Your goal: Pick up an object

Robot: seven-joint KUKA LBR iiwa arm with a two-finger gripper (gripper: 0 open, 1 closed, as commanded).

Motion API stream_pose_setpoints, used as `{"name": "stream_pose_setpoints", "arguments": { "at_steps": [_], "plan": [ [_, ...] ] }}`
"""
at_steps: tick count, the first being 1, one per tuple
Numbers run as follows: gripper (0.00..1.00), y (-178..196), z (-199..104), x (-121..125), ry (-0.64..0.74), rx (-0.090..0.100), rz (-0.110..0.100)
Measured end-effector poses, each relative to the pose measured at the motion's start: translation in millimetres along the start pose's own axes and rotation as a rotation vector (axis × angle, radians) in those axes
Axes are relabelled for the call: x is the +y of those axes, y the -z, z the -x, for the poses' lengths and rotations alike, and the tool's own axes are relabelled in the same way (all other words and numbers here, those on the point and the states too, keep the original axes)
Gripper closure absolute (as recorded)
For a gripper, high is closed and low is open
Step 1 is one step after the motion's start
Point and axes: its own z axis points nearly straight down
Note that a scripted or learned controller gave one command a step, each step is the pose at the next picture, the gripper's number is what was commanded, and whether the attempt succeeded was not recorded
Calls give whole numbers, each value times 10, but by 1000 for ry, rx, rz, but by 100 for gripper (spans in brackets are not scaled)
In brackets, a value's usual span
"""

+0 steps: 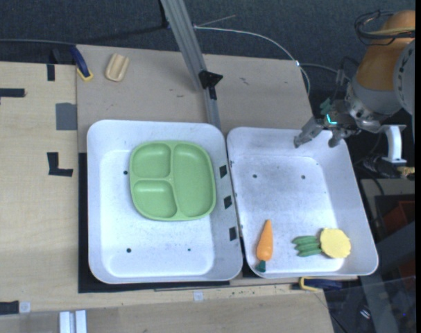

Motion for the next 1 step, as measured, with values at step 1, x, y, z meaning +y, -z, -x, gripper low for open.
{"name": "stream_pose_setpoints", "arguments": {
  "at_steps": [1],
  "plan": [
    [0,-650,-12,1,0,2,-6]
  ]
}}
